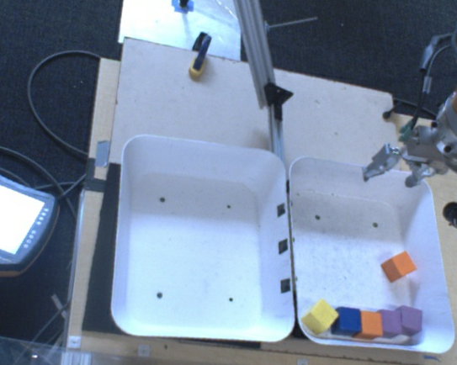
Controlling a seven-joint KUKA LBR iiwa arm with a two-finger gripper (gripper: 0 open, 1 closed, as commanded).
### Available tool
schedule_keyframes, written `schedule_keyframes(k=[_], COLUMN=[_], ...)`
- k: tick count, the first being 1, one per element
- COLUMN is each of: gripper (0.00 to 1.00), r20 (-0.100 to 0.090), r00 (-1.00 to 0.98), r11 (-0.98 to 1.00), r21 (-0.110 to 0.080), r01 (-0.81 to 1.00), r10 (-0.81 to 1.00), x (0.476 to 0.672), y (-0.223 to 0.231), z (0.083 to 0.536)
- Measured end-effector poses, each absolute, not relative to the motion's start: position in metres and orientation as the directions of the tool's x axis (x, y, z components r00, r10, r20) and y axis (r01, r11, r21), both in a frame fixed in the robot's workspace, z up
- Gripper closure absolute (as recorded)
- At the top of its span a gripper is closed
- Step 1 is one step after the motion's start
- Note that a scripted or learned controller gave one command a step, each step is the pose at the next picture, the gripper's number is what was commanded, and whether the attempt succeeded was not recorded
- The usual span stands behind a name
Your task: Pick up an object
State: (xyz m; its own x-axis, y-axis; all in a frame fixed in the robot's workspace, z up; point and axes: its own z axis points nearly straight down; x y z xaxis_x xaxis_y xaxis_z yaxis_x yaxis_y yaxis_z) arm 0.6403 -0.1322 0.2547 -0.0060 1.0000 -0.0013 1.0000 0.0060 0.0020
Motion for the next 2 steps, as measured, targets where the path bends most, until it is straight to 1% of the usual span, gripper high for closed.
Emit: schedule_keyframes(k=[1, 2], gripper=[0.0, 0.0], r20=[-0.004, 0.011], r00=[0.002, -0.002], r11=[-0.002, 0.002], r21=[0.001, -0.018], r01=[1.0, 1.0], r10=[1.0, 1.0], x=[0.672, 0.69], y=[-0.192, -0.213], z=[0.18, 0.098])
